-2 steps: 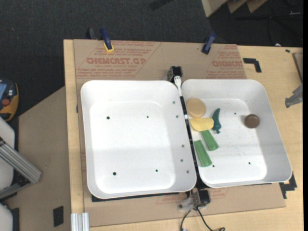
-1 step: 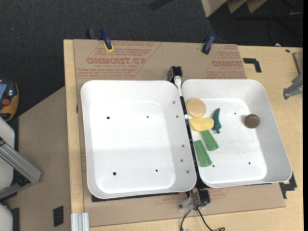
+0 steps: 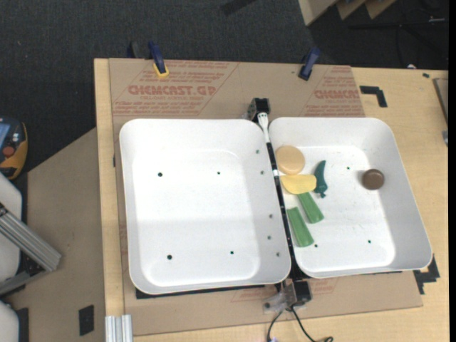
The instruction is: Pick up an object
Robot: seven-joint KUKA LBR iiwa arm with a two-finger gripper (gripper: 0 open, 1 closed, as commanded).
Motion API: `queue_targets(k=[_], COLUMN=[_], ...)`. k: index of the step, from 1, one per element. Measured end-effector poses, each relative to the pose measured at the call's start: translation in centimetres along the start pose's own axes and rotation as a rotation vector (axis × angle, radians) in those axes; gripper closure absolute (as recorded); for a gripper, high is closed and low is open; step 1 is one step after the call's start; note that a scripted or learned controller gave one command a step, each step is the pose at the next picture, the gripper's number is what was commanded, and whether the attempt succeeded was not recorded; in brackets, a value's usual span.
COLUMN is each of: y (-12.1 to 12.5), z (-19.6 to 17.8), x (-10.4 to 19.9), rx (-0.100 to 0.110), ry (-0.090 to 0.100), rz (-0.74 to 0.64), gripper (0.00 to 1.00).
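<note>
Several small objects lie in the right bin [image 3: 385, 248], most of them along its left wall. A tan round disc [image 3: 290, 159] sits nearest the back, with a yellow rounded piece [image 3: 298, 184] just in front of it. A dark teal curved piece [image 3: 320, 177] lies right of the yellow one. Two green flat strips [image 3: 300, 226] [image 3: 311, 208] lie side by side in front of these. A brown round object [image 3: 372, 179] rests alone toward the bin's right side.
The left bin [image 3: 142, 212] stands beside the right one, joined along a black middle seam [image 3: 273, 191]. Both rest on a brown cardboard sheet [image 3: 214, 84] held by blue clamps [image 3: 157, 59] [image 3: 309, 63] at the back edge. Dark floor surrounds the bench.
</note>
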State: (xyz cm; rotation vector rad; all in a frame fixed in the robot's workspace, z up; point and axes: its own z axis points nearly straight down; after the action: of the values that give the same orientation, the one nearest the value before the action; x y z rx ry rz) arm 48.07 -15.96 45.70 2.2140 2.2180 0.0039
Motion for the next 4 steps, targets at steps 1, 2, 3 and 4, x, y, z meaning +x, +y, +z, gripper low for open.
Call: queue_targets(k=[1, 2, 3, 4], y=[-0.1, -0.3, -0.1, -0.1], z=[-0.3, 14.2, 10.9, 11.0], x=[-0.7, 6.7, 13.9, 13.4], rx=[0.003, 0.023, 0.002, 0.005], ry=[0.001, 0.009, 0.005, 0.003], rz=[0.003, -0.005, -0.007, 0.002], gripper=[1.0, 1.0, 1.0, 0.0])
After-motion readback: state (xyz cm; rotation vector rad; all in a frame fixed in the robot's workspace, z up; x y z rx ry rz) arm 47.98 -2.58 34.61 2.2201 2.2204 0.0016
